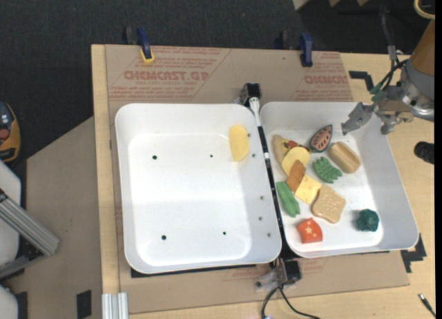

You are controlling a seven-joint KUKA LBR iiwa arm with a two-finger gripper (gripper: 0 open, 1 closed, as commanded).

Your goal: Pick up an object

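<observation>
No object is yet grasped: the gripper (366, 119) is positioned with fingers spread and unloaded at the 1 o'clock corner of the right bin (399, 193), where the toy foods (314, 186) are clustered at centre, pickup outstanding.

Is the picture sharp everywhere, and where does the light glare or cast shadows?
Camera view: toy food is fairly sharp; the gripper looks slightly soft. The left bin shines brighter across its lower half, with its upper floor in gentle shade; the dark floor stays dim.
</observation>
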